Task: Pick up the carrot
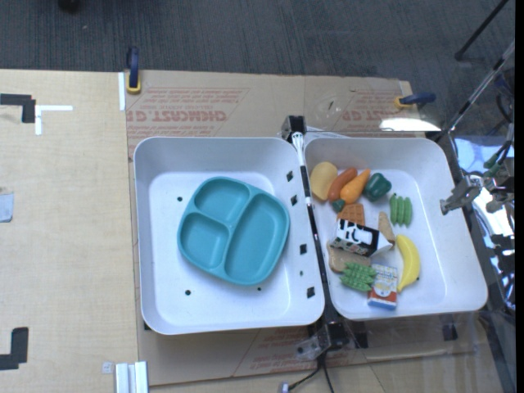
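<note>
Nearest the camera, just in front of the banana (407, 260), a small carton (383, 289) and a cluster of green pods (358, 277) are seen lying against the near wall of the right bin (458, 297). Level with the banana and just to its left, a black-and-white box (356, 236) is found among some brown pieces. Well to the left of the banana, across the wall between the bins, a teal plate (233, 232) is laid flat in the left bin (155, 219). Just beyond the banana, a pair of green beans (400, 210) is set. Beyond the banana and to its right, the gripper (460, 196) is held near the right bin's right rim; whether it is wide or narrow cannot be told, and nothing can be seen in it. Farther beyond the banana and to its left, the carrot (354, 188) is lying, orange and tapered, pressed between a redder piece (341, 182) and a green pepper (377, 186), with a yellow lump (323, 176) at the far left. The carrot is judged untouched and well apart from the gripper, so the task is barely begun: the reach across the bin, the descent, the grasp among crowded neighbours and the lift are all left to be done
</note>
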### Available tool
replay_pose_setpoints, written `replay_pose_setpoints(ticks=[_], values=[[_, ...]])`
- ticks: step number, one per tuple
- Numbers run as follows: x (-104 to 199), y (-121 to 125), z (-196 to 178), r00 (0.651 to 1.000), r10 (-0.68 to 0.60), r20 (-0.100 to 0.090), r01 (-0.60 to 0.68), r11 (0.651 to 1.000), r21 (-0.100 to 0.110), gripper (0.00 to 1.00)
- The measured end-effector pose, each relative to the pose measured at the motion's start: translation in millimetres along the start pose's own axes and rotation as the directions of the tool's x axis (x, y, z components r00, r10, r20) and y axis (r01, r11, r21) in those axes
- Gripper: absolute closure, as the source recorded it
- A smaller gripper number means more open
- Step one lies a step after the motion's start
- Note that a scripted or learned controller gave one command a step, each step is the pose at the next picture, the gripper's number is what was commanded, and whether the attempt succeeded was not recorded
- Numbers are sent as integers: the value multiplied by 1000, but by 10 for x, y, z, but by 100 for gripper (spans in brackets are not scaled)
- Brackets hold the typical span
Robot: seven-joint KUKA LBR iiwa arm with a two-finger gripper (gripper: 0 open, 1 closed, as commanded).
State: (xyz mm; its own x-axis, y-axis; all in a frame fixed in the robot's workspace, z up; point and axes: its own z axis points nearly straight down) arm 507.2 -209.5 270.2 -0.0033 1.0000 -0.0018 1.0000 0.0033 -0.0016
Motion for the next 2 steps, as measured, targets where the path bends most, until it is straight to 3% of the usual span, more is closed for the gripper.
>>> replay_pose_setpoints(ticks=[1,2], values=[[739,292,1554,987,159,-2,-159,987,4,0],[834,850,1715,923,384,-4,-384,923,-9,0]])
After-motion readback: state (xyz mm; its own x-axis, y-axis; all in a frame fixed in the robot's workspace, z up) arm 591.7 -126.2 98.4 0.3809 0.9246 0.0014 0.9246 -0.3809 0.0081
